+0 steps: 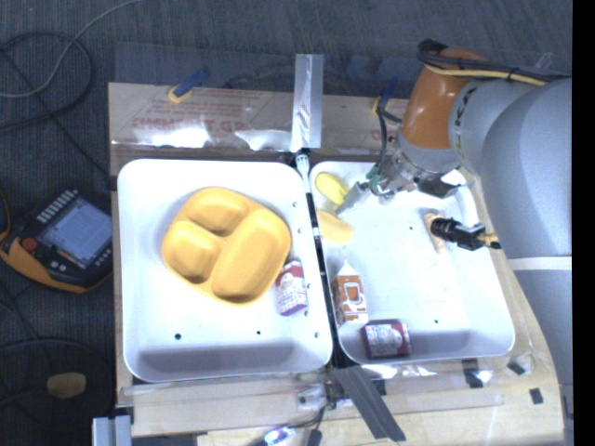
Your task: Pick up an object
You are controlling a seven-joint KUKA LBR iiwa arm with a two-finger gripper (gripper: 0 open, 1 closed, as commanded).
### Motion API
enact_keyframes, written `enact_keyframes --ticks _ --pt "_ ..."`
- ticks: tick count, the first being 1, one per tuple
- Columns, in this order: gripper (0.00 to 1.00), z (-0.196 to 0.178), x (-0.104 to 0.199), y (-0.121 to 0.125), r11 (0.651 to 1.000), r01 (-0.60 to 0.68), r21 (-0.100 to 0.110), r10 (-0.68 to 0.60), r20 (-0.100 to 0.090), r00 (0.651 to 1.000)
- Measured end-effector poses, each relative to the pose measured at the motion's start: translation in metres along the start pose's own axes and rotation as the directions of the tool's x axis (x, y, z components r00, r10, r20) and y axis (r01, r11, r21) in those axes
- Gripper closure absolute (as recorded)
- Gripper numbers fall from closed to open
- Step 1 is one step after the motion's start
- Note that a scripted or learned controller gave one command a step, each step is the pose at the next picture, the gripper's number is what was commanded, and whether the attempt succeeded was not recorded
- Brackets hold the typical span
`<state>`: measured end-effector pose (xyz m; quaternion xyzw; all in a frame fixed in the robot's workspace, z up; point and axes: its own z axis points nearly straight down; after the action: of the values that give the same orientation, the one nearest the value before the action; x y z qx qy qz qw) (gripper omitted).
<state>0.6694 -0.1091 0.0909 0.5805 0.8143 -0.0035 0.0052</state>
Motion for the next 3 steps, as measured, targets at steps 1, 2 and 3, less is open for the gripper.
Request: enact_keyframes --ticks 1,2,3 --pt "1.00 -0.007 0.002 -0.002 1.000 0.002 0.014 -0.002 -0.009 1.000" --pt "1.00 -0.094 0.047 0.016 0.998 -0.061 0.001 0.061 -0.011 0.998" --pt "1.00 -0.093 0.078 -0.018 0.971 -0.240 0.006 0.240 -0.013 0.971"
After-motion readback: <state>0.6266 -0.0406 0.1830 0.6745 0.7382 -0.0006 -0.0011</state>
